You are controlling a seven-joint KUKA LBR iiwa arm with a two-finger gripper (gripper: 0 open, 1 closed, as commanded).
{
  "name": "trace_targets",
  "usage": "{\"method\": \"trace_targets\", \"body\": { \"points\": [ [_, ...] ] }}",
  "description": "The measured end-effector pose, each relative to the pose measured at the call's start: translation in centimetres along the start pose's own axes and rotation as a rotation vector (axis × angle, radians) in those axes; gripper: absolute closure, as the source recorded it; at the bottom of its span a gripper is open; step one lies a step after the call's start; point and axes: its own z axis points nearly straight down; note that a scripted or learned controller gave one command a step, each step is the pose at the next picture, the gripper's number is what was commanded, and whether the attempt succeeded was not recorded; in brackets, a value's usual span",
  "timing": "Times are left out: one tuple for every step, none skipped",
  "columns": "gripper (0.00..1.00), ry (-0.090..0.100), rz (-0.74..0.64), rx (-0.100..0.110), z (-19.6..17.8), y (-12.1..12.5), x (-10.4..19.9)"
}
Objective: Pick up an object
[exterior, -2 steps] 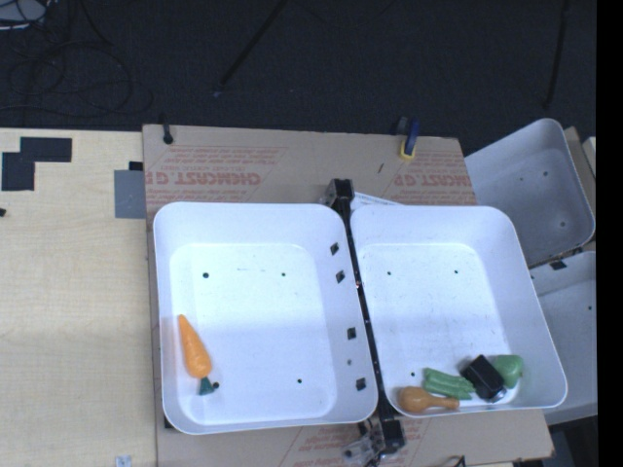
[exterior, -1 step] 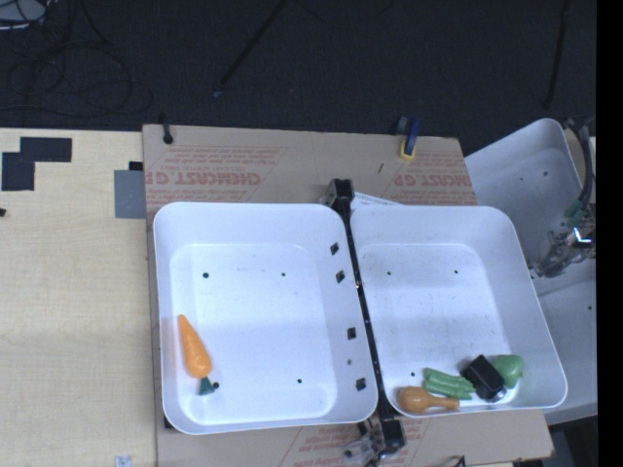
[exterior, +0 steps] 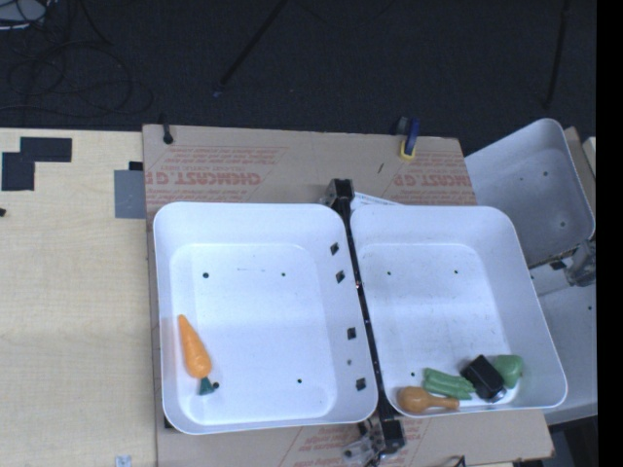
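Camera view: carrot (exterior: 193, 348) in left bin (exterior: 243, 224) (near front-left corner).

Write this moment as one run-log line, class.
left bin: carrot | right bin: black block, green vegetables, orange gourd | nothing lifted

Light wooden bench (exterior: 68, 290) under a cardboard sheet (exterior: 292, 168) bearing two white bins (exterior: 248, 217).

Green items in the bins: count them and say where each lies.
2 clearly: a green pod-shaped toy and a rounder green piece, both at the right bin's near edge, flanking a black block that may hide more.
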Motion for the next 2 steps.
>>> {"method": "trace_targets", "body": {
  "points": [
    [1.00,0.004,-0.002,0.009,7.5,0.1,0.2],
    [1.00,0.001,-0.001,0.001,5.0,0.1,0.0]
  ]
}}
